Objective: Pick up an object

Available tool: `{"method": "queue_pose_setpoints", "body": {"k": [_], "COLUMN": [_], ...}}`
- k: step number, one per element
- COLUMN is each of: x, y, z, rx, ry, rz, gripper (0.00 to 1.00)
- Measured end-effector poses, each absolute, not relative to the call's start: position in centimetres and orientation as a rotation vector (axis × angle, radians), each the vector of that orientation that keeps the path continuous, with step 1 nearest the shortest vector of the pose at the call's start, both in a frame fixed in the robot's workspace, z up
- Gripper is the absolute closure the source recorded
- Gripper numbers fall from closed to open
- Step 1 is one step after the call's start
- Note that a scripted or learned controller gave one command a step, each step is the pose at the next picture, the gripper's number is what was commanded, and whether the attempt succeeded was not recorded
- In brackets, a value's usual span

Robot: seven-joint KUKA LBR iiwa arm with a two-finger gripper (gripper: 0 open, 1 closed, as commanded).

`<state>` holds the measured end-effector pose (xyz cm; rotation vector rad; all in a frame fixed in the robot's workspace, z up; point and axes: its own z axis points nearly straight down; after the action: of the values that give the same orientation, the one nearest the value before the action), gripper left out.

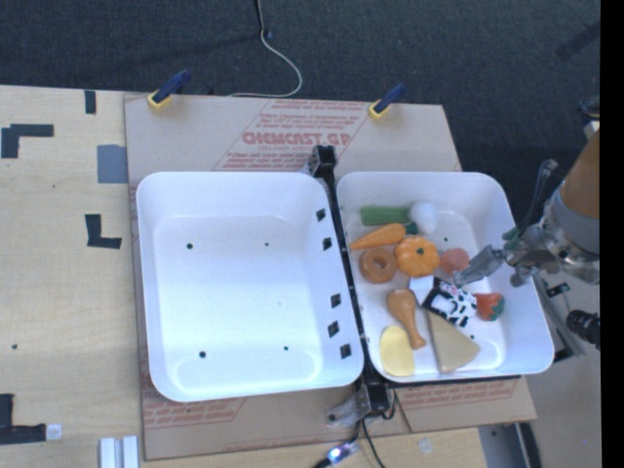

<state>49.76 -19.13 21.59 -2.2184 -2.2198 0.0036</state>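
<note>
The bench (58, 291) carried a brown board (292, 135), clamped at its far edge by two blue-and-yellow clips (168, 88). On the board sat two white bins side by side, touching along a black joint.

The left bin (234, 281) lay toward the bench's left side. The right bin (487, 198) held all the toys, bunched against its left wall and near edge.

The arm (580, 198) came in over the right bin's right rim, orange band above a grey wrist. Its gripper (487, 259) hung low over the bin's middle, just right of the toys; one grey finger pointed toward the pile, but whether the fingers were spread or pressed together could not be told, and nothing was visibly pinched.

A tan wedge (453, 344) lay at the near edge, beside a yellow piece (396, 351) in the near-left corner. A black-and-white cow toy (453, 305) sat just above the wedge, close under the gripper. A drumstick (405, 312) lay between cow toy and left wall. An orange fruit (418, 256) touched a doughnut (378, 264); a carrot (378, 237) lay above them, then a green bean (384, 215) near the far edge with a white ball (424, 213) at its right end. A pink piece (454, 259) sat right of the fruit, and a small red-and-green piece (489, 305) right of the cow toy.
</note>
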Motion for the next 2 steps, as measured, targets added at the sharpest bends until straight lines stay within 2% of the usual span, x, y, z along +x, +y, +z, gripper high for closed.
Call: {"method": "queue_pose_setpoints", "body": {"k": [1, 2], "x": [48.2, 54.8], "y": [-18.2, -19.1], "z": [7.8, 8.4], "rx": [-2.219, -2.218], "ry": [-2.219, -2.225], "rz": [0.006, 0.0], "gripper": [0.0, 0.0]}}
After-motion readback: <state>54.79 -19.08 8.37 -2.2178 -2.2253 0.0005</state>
